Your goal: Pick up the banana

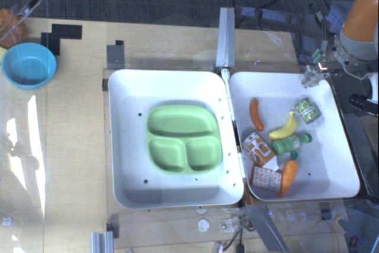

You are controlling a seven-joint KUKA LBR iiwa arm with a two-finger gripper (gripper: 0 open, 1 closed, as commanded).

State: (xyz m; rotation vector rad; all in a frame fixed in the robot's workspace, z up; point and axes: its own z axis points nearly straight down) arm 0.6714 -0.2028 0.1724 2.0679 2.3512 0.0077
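Lowest in view, in the right bin [340, 127], a carrot [288, 176] lies partly over one of two brown cartons [266, 179]; the other carton [258, 148] sits just above. One banana [285, 128] lies mid-bin, its lower end touching a green bottle [291, 144]. One sausage [256, 114] and one green packet [307, 110] lie apart. One green tray [183, 137] fills the left bin [127, 127]. At the top right corner the gripper [312, 73] is small and blurred; its grip state cannot be told. One blue bowl [29, 65] sits far left.

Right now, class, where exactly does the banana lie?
The banana lies in the right bin, near its middle, just above the green bottle and right of the sausage.
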